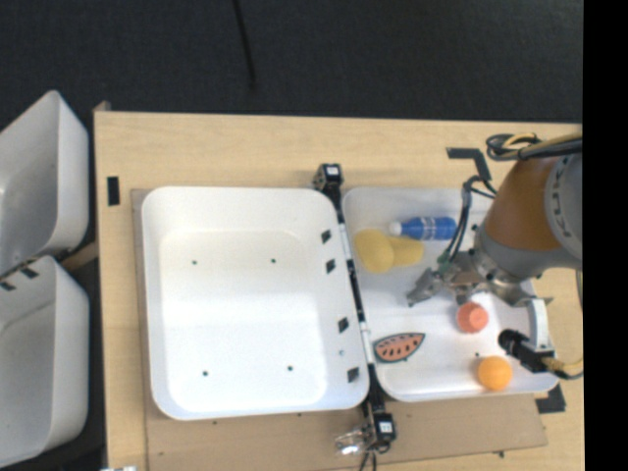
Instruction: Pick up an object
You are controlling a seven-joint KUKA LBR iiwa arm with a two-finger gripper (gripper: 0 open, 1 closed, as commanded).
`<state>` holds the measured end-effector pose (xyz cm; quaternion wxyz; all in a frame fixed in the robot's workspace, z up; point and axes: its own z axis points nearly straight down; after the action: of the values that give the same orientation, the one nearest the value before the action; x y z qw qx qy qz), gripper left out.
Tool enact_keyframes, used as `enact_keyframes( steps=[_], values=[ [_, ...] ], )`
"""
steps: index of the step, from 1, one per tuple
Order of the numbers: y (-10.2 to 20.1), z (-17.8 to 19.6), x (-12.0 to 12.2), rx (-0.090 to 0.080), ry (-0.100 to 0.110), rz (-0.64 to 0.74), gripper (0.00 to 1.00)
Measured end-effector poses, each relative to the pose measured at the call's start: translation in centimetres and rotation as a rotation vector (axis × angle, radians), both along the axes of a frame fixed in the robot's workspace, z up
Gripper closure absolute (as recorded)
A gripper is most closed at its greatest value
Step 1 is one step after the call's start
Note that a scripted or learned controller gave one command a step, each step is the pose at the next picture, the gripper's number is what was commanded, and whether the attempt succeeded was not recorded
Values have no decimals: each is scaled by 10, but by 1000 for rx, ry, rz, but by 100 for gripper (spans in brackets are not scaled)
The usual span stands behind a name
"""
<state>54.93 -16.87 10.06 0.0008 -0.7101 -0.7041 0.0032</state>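
Note:
The right bin (432, 386) holds several objects. A yellow lumpy item (378, 250) lies near its left wall, with a blue bottle (428, 228) on its side just behind it. A small red piece (473, 317) sits mid-bin, an orange ball (495, 372) rests near the front right corner, and a watermelon slice (399, 346) lies at the front left. My gripper (430, 286) hangs low over the bin's middle, between the yellow item and the red piece. I see nothing held in it.
The left bin (157, 292) stands beside the right one, with a black clip-lined divider (345, 283) between them. The grey arm with its orange band (520, 214) covers the right bin's far right part. Cables (510, 145) lie on the bench behind it.

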Motion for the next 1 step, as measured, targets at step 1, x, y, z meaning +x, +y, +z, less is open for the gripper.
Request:
enact_keyframes(
  steps=[1],
  values=[
    [4, 11, 5, 2, -8, 4, 100]
  ],
)
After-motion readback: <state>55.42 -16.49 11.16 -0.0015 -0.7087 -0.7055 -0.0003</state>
